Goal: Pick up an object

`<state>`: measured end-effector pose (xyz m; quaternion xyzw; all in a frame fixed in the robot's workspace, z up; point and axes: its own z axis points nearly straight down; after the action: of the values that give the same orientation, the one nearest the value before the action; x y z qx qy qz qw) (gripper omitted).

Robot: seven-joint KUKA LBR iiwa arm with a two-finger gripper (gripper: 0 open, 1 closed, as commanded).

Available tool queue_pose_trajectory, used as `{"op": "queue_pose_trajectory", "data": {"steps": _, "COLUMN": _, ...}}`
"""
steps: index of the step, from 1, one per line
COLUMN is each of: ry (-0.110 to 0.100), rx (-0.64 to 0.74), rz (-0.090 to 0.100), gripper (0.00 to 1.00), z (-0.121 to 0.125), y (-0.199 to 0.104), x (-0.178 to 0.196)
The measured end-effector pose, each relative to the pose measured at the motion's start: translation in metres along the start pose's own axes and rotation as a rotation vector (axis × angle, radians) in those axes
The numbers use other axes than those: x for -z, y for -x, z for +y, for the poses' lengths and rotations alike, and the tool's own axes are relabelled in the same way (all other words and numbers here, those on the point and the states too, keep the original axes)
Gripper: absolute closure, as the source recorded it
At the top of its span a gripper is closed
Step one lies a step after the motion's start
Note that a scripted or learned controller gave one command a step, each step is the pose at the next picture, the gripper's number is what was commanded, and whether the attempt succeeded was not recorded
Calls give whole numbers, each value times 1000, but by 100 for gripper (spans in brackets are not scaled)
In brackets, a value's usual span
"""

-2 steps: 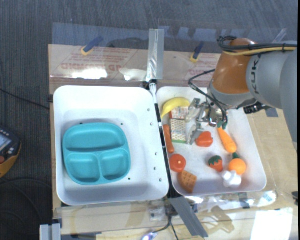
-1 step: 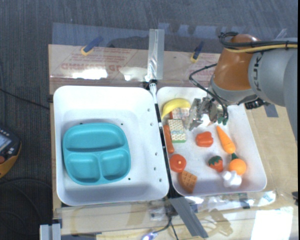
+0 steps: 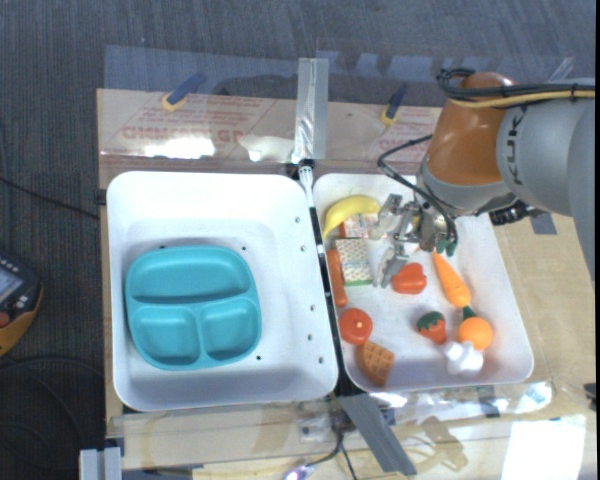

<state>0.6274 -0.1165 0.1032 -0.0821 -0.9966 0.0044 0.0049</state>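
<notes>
Grey carpet, cardboard-topped bench point(image 3: 130, 118), two white bins. Carrot point(image 3: 451, 279) lies diagonal, tip toward gripper point(image 3: 405, 243). Fingers apart, gripping nothing.

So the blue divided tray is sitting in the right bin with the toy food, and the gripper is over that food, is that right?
Not quite. The blue divided tray sits in the left bin, apart from the toy food. The camera view shows it. The rest holds: the gripper is over the toy food in the right bin.
</notes>
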Motion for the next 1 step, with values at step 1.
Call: {"op": "queue_pose_trajectory", "data": {"steps": 1, "ry": 11, "rx": 51, "rz": 40, "gripper": 0, "z": -5, "y": 24, "x": -10}}
